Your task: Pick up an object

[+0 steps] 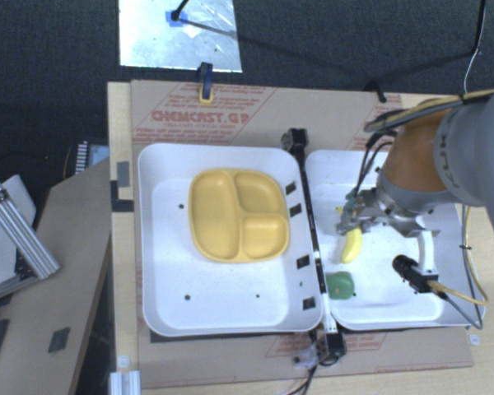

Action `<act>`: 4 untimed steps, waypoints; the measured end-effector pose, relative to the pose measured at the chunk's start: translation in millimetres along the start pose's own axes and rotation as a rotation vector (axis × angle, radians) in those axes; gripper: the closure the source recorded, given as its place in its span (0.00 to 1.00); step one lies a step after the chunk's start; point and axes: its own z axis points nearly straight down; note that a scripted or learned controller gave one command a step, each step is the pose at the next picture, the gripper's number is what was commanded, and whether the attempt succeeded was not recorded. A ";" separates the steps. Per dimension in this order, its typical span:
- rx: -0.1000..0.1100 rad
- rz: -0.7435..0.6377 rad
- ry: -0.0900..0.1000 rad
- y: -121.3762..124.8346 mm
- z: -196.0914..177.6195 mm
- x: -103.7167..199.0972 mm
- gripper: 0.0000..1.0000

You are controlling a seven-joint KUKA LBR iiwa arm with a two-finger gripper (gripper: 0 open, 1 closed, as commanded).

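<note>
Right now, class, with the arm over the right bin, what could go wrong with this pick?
The end effector sits at the banana's top end, so it may pinch the tip and slip off. The banana lies near the bin's left wall, which could block the grasp. A nudge might push it into the green object.

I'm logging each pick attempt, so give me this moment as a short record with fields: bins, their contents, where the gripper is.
left bin: holds a yellow divided plate
right bin: holds a yellow banana-like item and a small green object
gripper: low over the right bin, right above the yellow item's upper end
grasp: cannot tell from this view
arm: reaches in from the right
</note>
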 end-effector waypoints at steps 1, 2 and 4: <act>-0.004 -0.003 -0.001 -0.2 -63.5 -3.6 1.00; -0.004 -0.005 -0.001 5.2 -125.0 -8.4 1.00; 0.000 -0.009 0.000 13.5 -161.5 37.4 1.00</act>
